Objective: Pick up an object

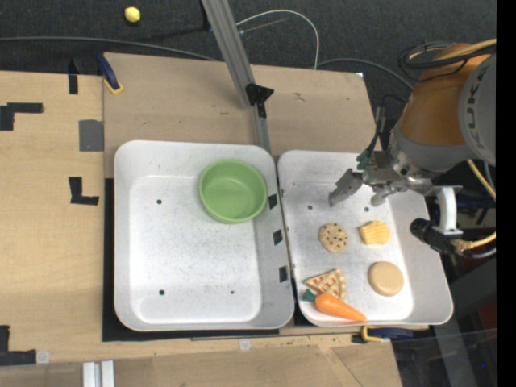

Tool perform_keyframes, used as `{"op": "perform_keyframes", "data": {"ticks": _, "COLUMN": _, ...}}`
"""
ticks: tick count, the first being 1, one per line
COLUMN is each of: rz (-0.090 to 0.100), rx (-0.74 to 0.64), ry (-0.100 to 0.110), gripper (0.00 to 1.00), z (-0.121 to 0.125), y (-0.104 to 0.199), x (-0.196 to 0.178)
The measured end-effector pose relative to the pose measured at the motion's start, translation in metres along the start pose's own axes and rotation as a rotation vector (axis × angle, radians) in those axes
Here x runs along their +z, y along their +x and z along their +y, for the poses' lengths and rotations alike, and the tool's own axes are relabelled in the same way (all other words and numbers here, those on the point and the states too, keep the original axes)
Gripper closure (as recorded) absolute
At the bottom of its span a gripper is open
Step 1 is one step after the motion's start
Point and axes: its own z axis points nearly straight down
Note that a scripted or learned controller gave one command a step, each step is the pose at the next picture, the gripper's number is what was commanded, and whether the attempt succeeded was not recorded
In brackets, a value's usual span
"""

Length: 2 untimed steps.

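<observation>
Camera view: two white bins are seen side by side on the bench. A green bowl is set in the left bin, near its far right corner. In the right bin a round cookie, a yellow cheese wedge, a tan round biscuit, a pizza slice and a carrot are spread over the near half. The gripper is held over the far half with its fingers spread apart, nothing between them, just beyond the cookie and the cheese wedge.

Green bowl left bin, jaws spread
</observation>
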Motion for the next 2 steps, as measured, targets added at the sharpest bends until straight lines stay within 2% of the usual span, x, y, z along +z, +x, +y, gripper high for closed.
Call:
{"op": "perform_keyframes", "data": {"ticks": 1, "rz": 0.0, "rx": 0.0, "ry": 0.0, "gripper": 0.0, "z": 0.0, "y": 0.0, "x": 0.0}}
{"op": "perform_keyframes", "data": {"ticks": 2, "rz": 0.0, "rx": 0.002, "ry": 0.006, "gripper": 0.0, "z": -0.002, "y": -0.008, "x": 0.061}}
